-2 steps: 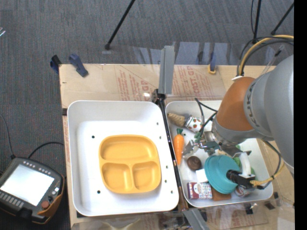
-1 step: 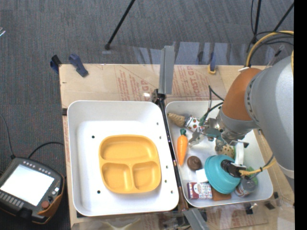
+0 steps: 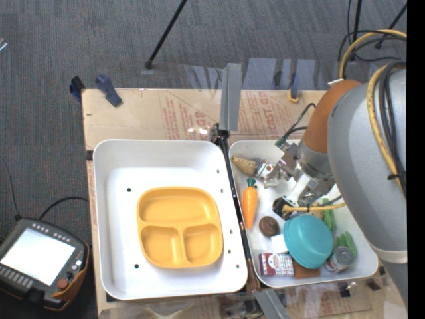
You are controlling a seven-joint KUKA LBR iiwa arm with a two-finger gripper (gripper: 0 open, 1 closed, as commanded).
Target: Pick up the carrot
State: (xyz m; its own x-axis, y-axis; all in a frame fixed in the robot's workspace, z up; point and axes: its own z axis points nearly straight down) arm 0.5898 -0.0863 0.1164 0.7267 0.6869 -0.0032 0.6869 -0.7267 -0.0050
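The carrot [image 3: 249,206] lies in the right bin [image 3: 369,258], along its left wall, with the green top pointing to 12 o'clock. The gripper [image 3: 271,173] hovers just at 1 o'clock from it, not touching it. Whether the fingers are open or closed, I cannot tell. A teal bowl [image 3: 308,241] sits at 4 o'clock from the carrot.

The carrot [image 3: 249,205] is orange with a small green leafy top. It lies flat in the right bin [image 3: 369,266], a little right of the frame's centre, close against that bin's left wall. Its long axis runs nearly up and down the picture: the green top points toward the upper edge, the tapered tip toward the lower edge. Nothing covers it, and its whole length is in plain sight.
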